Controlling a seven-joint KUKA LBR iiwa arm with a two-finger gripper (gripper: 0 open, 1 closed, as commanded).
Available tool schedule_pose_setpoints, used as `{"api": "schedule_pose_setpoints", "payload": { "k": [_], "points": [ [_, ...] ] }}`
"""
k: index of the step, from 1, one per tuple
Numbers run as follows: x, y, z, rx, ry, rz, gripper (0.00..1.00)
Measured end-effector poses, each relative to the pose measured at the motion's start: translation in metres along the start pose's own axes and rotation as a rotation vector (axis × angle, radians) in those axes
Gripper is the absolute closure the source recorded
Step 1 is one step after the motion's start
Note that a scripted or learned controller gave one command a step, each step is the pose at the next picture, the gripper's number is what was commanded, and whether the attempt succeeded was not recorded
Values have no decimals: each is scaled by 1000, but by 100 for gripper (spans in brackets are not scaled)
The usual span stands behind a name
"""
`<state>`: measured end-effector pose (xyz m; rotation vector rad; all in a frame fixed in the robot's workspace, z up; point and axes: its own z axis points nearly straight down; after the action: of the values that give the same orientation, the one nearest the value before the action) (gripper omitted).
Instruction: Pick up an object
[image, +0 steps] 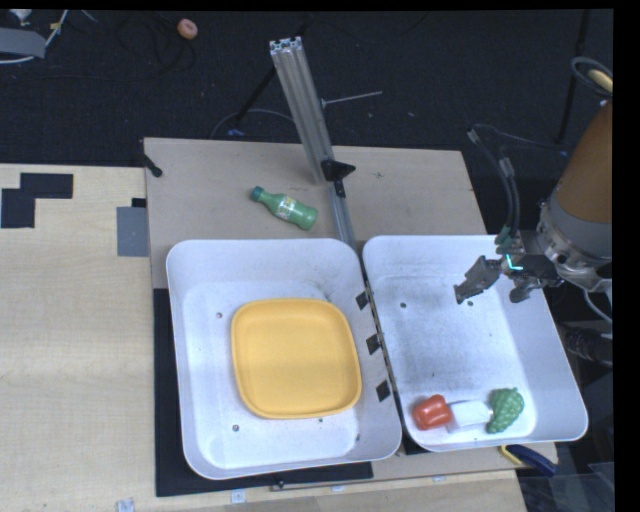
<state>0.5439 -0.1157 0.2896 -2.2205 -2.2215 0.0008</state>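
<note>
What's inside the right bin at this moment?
Along the near wall of the right bin: a red pepper, a white block and a green broccoli piece. The floor beneath them is covered.

On the table (200, 200) two bins sit side by side: the left bin (195, 300) holds a plate (295, 357) near its middle, and the right bin (545, 400) holds a pepper (431, 412), a block (468, 413) and broccoli (505, 409) in a row along its near edge. Behind the left bin a bottle (284, 207) lies on its side on the table. The gripper (497, 282) hangs over the right bin's far right part.
</note>
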Motion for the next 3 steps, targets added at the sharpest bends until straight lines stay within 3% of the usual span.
{"api": "schedule_pose_setpoints", "payload": {
  "k": [1,2,3],
  "points": [
    [0,0,0,0,0,0,0],
    [-1,9,54,4,0,0,0],
    [3,4,99,3,0,-1,0]
  ]
}}
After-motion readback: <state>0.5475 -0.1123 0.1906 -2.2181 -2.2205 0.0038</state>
